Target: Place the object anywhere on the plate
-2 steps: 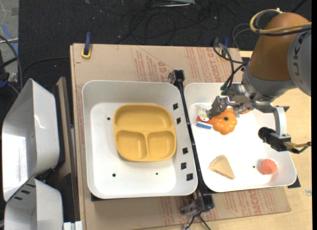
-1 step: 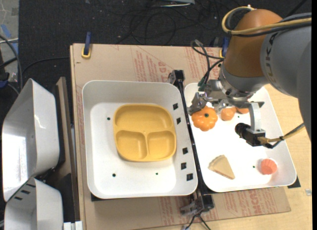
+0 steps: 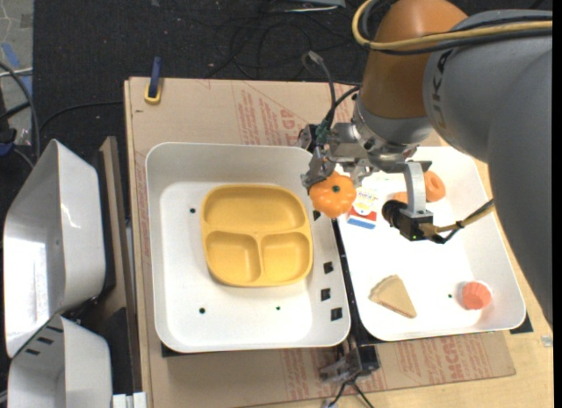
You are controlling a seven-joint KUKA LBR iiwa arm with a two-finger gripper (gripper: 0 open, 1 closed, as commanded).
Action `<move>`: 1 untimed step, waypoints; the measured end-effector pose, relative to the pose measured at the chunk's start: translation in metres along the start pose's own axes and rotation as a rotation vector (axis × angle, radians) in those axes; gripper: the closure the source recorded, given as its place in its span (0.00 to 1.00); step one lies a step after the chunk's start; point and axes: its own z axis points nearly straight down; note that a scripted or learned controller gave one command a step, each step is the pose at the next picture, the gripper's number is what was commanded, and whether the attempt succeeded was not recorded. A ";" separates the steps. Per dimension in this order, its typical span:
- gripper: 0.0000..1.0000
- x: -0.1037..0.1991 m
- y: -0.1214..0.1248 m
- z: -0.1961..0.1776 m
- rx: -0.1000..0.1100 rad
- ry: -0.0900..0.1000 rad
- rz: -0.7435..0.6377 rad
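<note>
Gripper [image 3: 336,189]: over the seam between the bins, fingers clamped on pumpkin.
Pumpkin [image 3: 333,196]: orange, held at fingertips, just above left bin's [image 3: 167,310] right rim.
Plate [image 3: 257,233]: yellow, three compartments, left of gripper, close by, apart from pumpkin.
Right bin [image 3: 439,310]: carton [image 3: 362,216] just right of gripper; wedge [image 3: 392,297] and red ball [image 3: 474,295] nearer the camera.

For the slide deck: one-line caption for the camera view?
Gripper over the seam between bins, orange pumpkin at its fingertips, beside the yellow divided plate in the left bin.
</note>
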 end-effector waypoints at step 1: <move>1.00 0.046 0.011 -0.003 0.001 0.000 0.000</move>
